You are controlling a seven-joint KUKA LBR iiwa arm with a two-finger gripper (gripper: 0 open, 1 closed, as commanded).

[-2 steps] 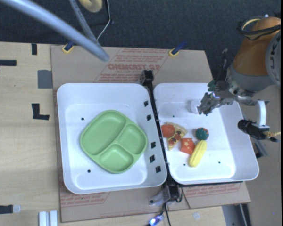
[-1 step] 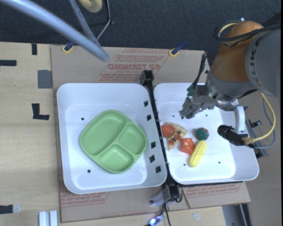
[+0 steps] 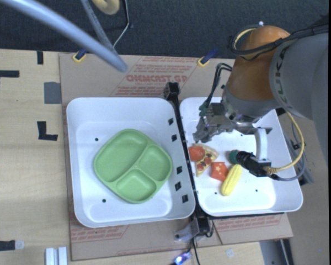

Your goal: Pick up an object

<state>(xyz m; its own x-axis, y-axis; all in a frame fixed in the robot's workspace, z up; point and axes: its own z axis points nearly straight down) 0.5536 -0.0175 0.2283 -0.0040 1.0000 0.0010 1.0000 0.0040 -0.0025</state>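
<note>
Bench inventory, seen from above. Left bin (image 3: 77, 148): one green divided plate (image 3: 133, 164), three compartments, lying flat near the middle of the floor, tilted a little toward the near right. Right bin (image 3: 287, 197): a small cluster of toy food toward its left side. Items there: a pizza slice (image 3: 205, 158) with red toppings next to the dividing wall; a red piece (image 3: 218, 171) just right of it; a yellow corn cob (image 3: 231, 180) lying at a slant, touching the red piece on its near right. My gripper (image 3: 201, 134) hangs over the far left part of the right bin, tips just beyond the pizza slice; nothing sits between them, and whether they are apart or together I cannot tell. My orange band (image 3: 259, 70) is above, at the far right.
</note>
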